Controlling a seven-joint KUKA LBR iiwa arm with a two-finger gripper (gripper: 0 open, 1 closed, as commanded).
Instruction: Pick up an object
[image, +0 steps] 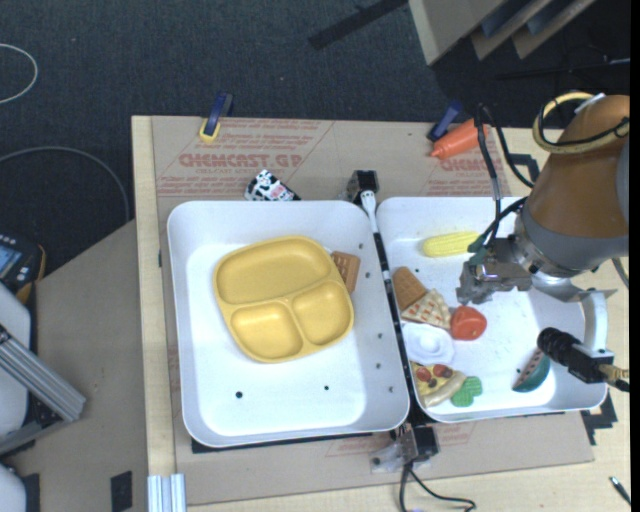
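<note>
Bins side by side: the left bin (200, 390) bears a yellow divided plate (283, 297); the right bin (500, 215) holds toy food. Gripper (482, 283) hangs just above a red tomato (468, 323), apparently not touching; whether its fingers are parted I cannot tell.

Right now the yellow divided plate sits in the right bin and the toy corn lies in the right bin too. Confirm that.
Not quite. The camera view shows the yellow divided plate in the left bin, not the right one. The rest holds: the toy corn lies in the right bin, near its far edge.
</note>
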